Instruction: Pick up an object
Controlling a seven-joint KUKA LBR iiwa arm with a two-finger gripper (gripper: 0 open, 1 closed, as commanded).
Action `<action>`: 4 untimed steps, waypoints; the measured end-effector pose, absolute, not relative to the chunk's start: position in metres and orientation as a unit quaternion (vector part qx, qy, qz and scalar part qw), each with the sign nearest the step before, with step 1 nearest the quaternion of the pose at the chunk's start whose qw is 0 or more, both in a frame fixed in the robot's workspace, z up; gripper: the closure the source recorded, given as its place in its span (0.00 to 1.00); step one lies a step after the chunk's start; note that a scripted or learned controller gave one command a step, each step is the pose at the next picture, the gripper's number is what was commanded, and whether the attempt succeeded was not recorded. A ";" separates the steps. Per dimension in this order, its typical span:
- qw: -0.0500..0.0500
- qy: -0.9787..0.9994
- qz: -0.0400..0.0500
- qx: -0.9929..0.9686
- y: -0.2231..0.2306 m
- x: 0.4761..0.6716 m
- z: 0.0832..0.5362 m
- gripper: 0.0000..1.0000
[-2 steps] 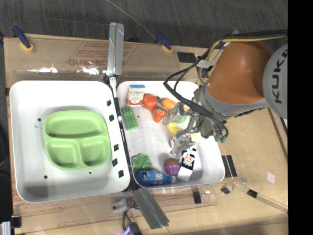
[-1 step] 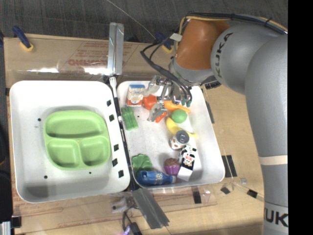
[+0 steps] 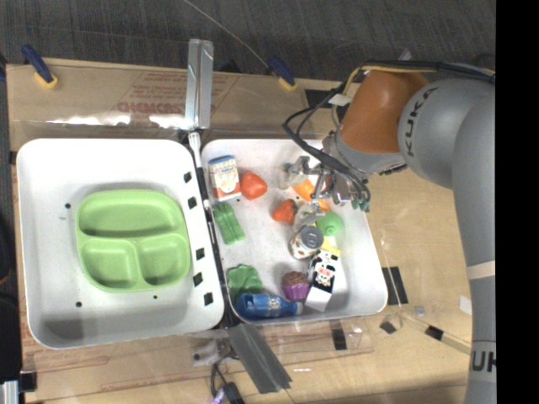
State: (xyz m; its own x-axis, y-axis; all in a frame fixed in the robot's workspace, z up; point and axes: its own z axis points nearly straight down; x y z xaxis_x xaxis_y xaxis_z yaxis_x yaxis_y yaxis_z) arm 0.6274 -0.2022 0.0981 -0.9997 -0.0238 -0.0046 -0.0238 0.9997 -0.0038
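Observation:
The right bin holds several small objects. Among them are a small carton, a red-orange piece, an orange piece, a green block, a green round toy and a metal can. Toward the front lie a black-and-white carton, a purple cup and a blue bottle. My gripper is low in the bin's upper right, over another orange object that it partly hides.
A green divided tray lies in the left bin. A metal bar stands at the wall between the bins. The grey arm with its orange band comes in over the right bin's far right corner. A dark green item lies near the divider.

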 end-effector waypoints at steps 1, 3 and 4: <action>0.003 0.999 -0.001 -0.035 -0.198 0.637 0.094 0.00; 0.009 0.998 -0.002 -0.066 -0.153 0.661 0.237 1.00; 0.002 0.998 0.000 -0.065 -0.153 0.658 0.229 0.00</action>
State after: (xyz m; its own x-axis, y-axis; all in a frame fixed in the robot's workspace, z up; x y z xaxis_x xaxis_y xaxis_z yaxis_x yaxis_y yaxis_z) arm 0.6581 -0.1533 0.2292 -0.9915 -0.1300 -0.0040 -0.1300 0.9915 -0.0012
